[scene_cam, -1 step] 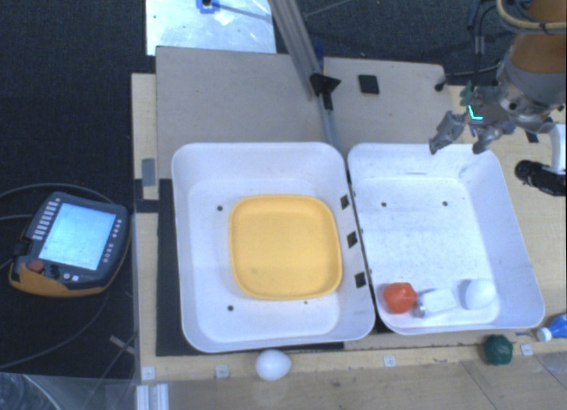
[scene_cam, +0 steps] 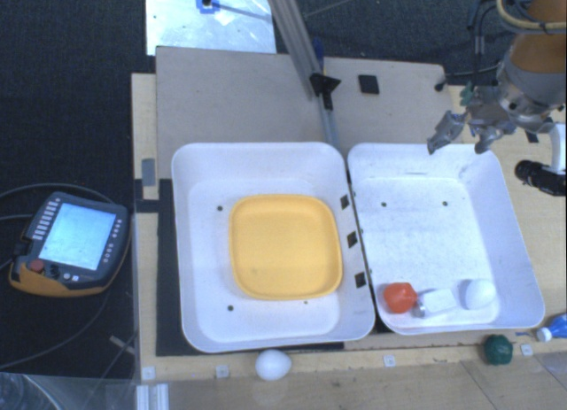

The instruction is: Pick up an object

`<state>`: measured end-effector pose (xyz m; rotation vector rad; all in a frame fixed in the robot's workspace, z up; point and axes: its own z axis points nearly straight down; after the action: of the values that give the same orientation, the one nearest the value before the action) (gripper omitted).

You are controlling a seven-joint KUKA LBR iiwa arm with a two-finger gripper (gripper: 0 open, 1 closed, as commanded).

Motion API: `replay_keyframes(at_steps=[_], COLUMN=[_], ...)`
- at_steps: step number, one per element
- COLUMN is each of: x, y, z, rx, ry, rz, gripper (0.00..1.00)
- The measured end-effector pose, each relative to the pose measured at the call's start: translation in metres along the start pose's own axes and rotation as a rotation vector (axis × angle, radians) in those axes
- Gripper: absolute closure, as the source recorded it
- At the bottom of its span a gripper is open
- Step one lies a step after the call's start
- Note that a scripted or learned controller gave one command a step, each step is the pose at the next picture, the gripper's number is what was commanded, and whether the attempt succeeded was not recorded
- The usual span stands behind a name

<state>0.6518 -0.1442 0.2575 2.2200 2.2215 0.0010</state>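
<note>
Jaws [scene_cam: 461, 138] spread and empty at the right bin's [scene_cam: 518, 222] 1 o'clock rim; orange ball [scene_cam: 398, 297] at its 7 o'clock corner, touching a white object [scene_cam: 436, 301], looks light, slippery: pinch across its middle.

arm [scene_cam: 536, 10] cut by right edge — blue-capped item [scene_cam: 553, 330] too

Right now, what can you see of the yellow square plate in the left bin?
The yellow square plastic-looking plate lies flat and right side up in the middle of the left shallow white bin. It has rounded corners, a raised rim and a slightly darker, matte centre. It looks whole and bare. Only the bin floor touches it; the arm's tool hovers far off, above the right bin's far edge.
</note>
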Motion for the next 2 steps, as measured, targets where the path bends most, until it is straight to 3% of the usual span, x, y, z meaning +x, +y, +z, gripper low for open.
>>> replay_keyframes(at_steps=[2], x=[0.02], y=[0.003], z=[0.103], rx=[0.004], ry=[0.001], rz=[-0.001], gripper=[0.0])
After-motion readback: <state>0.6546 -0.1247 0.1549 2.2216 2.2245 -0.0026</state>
